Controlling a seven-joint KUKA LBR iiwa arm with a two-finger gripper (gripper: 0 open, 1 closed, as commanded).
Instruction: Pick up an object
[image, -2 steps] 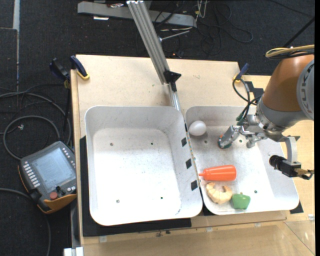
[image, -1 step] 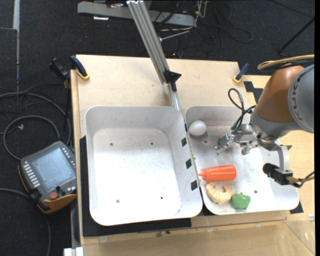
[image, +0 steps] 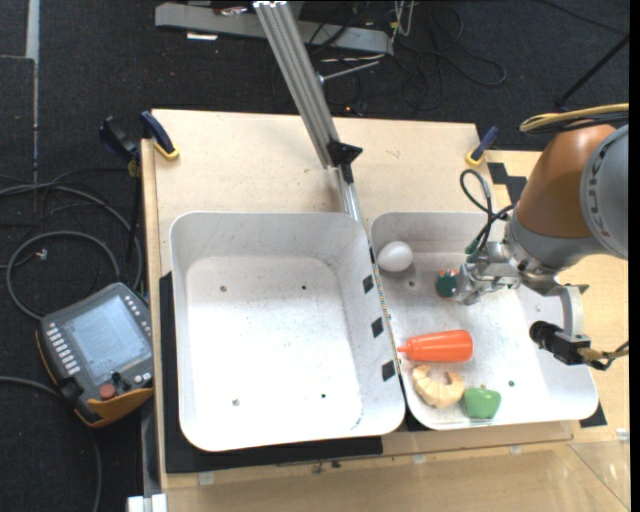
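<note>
I see a small dark green object near the back of the right bin, touching my gripper, whose finger state I cannot tell, with a white ball and an orange carrot nearby.

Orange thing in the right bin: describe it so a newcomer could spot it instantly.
Start at the right bin, the one the arm reaches into. Near its left wall, below the white egg, lies the orange carrot-shaped toy on its side. It is the only orange, elongated piece; the beige piece and green piece sit just below it.
</note>
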